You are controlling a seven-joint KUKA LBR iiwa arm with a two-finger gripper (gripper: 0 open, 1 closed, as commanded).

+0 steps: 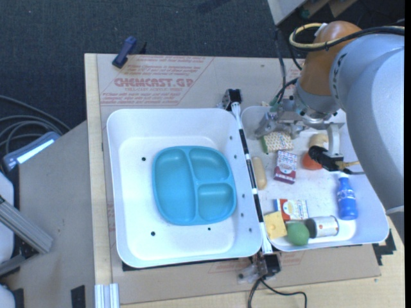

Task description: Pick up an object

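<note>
Nearest, green ball [297,234] and can [323,226] crowd the right bin [369,226]. Farther back, gripper [280,124] hovers over cracker [276,140]; its grip state cannot be told. Recommend centred, vertical descent, clear of red packet [286,166].

grey arm [379,88], orange band [327,56], yellow cable [308,36]

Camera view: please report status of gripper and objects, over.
Gripper low over right bin's far end, beside cracker. Nothing seen between fingers. Blue bottle, green ball lying free. Blue tray in left bin.
</note>
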